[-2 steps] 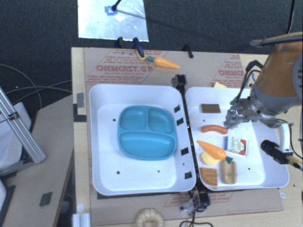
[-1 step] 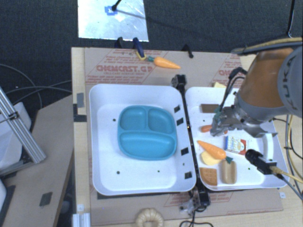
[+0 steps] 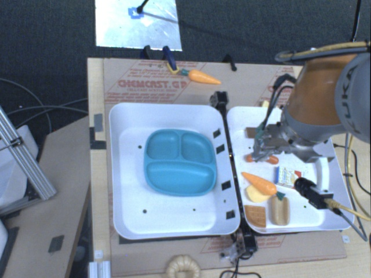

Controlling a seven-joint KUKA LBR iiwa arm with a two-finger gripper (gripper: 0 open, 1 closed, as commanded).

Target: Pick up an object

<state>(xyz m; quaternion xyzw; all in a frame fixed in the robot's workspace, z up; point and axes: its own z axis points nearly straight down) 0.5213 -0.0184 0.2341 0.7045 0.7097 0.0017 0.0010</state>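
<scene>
Over rt bin (image 3: 324, 222): hand (image 3: 264, 149), grip can't tell, 2 carrots (image 3: 259, 183), 1 blue plate (image 3: 179, 161) left bin.

Red print on the brown board (image 3: 152, 84) under the bins reads "CHEMCAST GP", seen reversed. On the arm (image 3: 348, 97) at right, "KUKA" letters show partly.

I see the end effector (image 3: 264, 149) low in the right bin, a small orange-red piece (image 3: 262, 158) just under its tip. An orange carrot (image 3: 259, 183) lies tilted just below it.
</scene>
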